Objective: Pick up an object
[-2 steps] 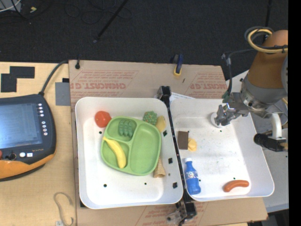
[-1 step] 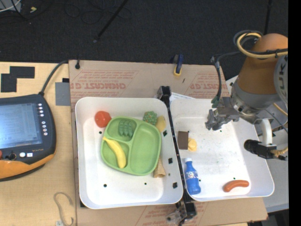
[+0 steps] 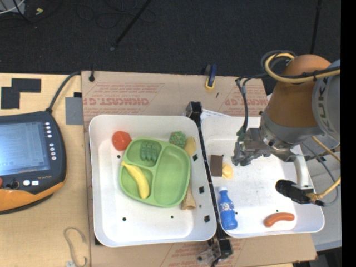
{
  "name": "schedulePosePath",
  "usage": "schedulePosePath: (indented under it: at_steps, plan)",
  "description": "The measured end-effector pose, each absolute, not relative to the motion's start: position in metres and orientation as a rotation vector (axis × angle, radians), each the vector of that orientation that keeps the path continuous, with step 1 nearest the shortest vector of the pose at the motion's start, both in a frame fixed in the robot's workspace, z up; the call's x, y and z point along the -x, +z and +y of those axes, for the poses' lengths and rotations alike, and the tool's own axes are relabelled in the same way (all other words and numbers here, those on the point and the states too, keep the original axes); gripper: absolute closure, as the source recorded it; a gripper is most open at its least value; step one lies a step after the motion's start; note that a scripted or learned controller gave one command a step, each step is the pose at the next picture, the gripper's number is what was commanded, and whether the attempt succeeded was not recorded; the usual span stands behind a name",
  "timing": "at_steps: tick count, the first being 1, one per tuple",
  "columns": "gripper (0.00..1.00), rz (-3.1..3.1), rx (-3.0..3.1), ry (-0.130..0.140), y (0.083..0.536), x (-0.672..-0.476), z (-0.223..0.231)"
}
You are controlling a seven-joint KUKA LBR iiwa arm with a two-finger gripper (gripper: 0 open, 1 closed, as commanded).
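Camera view: gripper hangs over the right bin, near its left-center, w/ grey arm coming in from the right. Can't tell whether it's released or clenched; nothing seen held.

Closest things: yellow piece just left of and below the gripper, touching or nearly touching a brown block by the bin's left wall. Blue bottle lies along the left wall toward the near-left corner. Orange sausage sits by the near edge, well apart from the gripper. Nothing lies btwn gripper and yellow piece.

Left bin: green divided plate in the middle, w/ banana and a green pod-like item in its compartments. Red tomato at the plate's far-left, broccoli and a pale yellow item toward the far-right corner, tan cone by the right wall.

Bins rest on cardboard sheet; blue/yellow clamp at its far edge. Teach pendant sits left of the bins. Dark floor behind.
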State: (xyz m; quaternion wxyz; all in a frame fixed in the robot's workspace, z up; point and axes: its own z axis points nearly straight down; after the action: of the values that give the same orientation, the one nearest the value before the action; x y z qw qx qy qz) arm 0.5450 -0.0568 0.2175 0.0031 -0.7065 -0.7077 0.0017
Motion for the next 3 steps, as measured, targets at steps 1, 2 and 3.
schedulePosePath:
  at_steps: [1,2,3]
  plan:
    - [1.00,-2.214,2.223,0.004,0.223,-0.536,-0.059]
    - [1.00,-2.219,2.221,0.002,0.237,-0.544,-0.061]
    - [1.00,-2.220,2.219,0.003,0.237,-0.545,-0.064]
